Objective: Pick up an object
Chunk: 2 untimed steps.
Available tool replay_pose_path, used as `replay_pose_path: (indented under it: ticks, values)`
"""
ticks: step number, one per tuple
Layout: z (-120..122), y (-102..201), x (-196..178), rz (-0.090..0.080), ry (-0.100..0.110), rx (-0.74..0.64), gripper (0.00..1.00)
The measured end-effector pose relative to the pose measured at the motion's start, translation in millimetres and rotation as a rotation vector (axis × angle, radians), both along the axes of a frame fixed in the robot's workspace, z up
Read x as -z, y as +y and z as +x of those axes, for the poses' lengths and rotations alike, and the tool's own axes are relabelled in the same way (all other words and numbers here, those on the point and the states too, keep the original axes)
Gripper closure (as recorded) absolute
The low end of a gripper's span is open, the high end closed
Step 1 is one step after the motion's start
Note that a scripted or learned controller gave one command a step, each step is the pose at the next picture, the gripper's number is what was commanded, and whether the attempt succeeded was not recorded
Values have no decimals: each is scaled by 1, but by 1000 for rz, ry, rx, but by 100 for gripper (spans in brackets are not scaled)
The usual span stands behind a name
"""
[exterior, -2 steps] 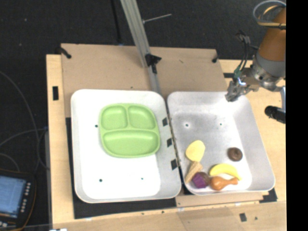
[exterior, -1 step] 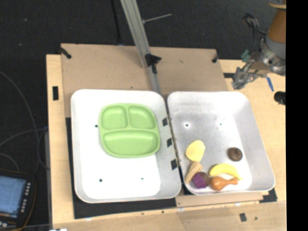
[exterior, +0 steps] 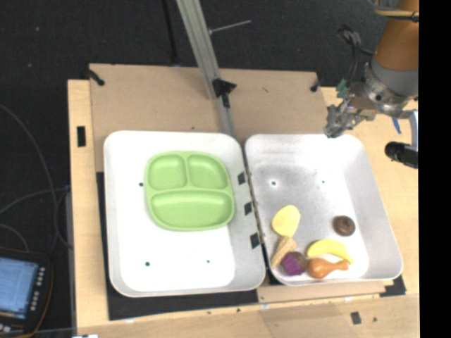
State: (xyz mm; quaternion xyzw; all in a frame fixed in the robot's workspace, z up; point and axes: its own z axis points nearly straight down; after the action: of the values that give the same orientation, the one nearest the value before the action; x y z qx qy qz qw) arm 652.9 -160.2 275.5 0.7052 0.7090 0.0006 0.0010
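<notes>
No readable text, label, brand, number or sign anywhere. Lit screen [exterior: 17, 287] left of left bin [exterior: 127, 273], at frame's lower left corner: bluish lines, too small and blurred to read.

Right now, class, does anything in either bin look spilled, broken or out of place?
Nothing stands out. The green divided plate lies flat in the left bin; the toy foods sit clustered in the right bin, near its front edge.
</notes>
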Motion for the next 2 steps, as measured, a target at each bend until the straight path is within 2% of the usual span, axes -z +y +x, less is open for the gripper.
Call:
replay_pose_path:
  ticks: [1,2]
  values:
    - [-6,47,13,1,3,0,100]
    - [-20,92,7,2,2,-1,100]
